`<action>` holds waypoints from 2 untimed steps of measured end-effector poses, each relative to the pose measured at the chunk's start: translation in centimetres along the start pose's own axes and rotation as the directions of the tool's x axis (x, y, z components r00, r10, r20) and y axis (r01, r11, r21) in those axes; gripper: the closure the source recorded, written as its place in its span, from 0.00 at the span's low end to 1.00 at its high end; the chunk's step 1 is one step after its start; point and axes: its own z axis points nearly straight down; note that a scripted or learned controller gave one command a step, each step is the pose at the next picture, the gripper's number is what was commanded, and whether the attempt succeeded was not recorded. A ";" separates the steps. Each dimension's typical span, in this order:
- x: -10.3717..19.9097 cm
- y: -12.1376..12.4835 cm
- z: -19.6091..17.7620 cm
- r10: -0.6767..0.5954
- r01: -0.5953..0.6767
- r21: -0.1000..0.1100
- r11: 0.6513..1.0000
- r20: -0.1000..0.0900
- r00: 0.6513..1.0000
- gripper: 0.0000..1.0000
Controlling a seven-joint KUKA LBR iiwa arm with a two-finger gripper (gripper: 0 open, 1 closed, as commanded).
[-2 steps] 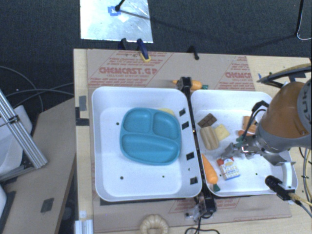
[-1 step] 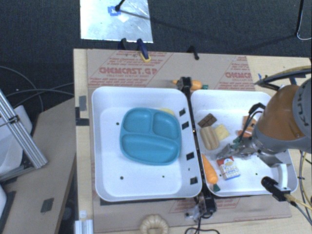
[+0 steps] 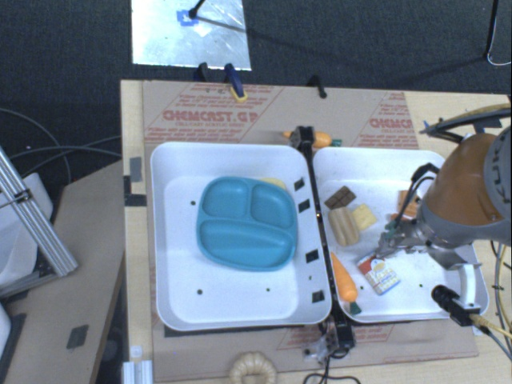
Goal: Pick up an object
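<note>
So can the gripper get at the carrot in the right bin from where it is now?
Probably yes. The carrot lies uncovered along the left wall of the right bin, and the gripper hangs just to its right. That wall sits close beside it, which may crowd one finger.

Bench [image 3: 264,102] with two white bins [image 3: 180,310]

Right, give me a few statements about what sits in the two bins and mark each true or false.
1. The blue divided tray lies in the left bin. True.
2. The carrot lies in the left bin. False: it lies in the right bin, by the divider.
3. The hand is over the right bin. True.
4. The blue divided tray holds the brown block. False: the block lies in the right bin.
</note>
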 end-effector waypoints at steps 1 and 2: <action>-0.6 -0.6 -5.5 0.000 0.000 0.006 1.000 0.005 1.000 1.00; -1.4 -0.9 -11.4 -0.001 0.001 0.004 1.000 0.005 1.000 1.00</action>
